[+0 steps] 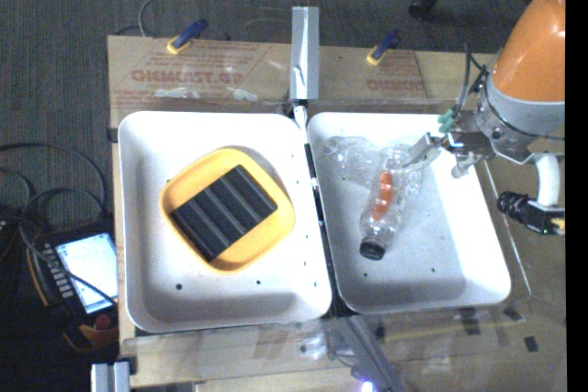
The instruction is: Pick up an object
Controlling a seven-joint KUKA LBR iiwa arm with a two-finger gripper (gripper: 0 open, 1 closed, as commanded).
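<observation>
A clear plastic bottle (383, 205) with an orange label and a black cap lies in the right bin (459, 262), its cap pointing toward the front. Crumpled clear plastic (354, 156) lies at that bin's back left, just beside the bottle's base. A yellow object with a black ribbed top (228, 207) rests in the middle of the left bin (147, 289). My gripper (437, 159) hangs over the right bin's back right, open. One finger (418, 151) reaches close to the bottle's upper end. Nothing is between the fingers.
The grey arm with its orange band (537, 37) enters from the right over the bin's far right rim. Two blue-and-yellow clamps (186, 35) hold the cardboard at the back. A metal strip (304, 50) stands between the bins at the back. Cables and a handset (78, 266) lie on the floor at left.
</observation>
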